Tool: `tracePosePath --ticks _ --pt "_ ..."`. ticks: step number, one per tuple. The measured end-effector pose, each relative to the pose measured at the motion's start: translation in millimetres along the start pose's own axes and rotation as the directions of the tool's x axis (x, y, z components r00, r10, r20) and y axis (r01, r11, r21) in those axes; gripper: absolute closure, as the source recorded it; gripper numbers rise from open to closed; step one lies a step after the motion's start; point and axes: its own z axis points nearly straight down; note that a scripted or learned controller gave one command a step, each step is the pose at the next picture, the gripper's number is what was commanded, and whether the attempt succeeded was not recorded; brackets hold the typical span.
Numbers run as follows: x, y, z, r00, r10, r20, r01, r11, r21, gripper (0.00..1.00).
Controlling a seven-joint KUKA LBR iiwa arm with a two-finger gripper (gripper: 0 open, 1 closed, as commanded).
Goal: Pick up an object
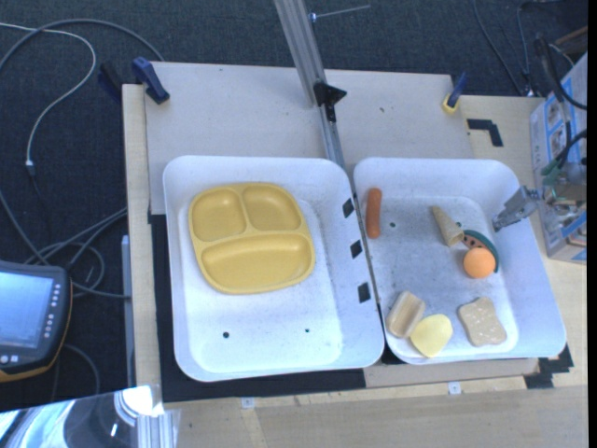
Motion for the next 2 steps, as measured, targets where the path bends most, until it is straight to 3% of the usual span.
tracePosePath --ticks 1,2 --pt "0 0 0 1.0 0.0 0.0 0.0 1.0 0.0 0.0" --pt "-2 -8 59 1.0 0.002 -0.001 -0.002 1.0 0.005 0.0"
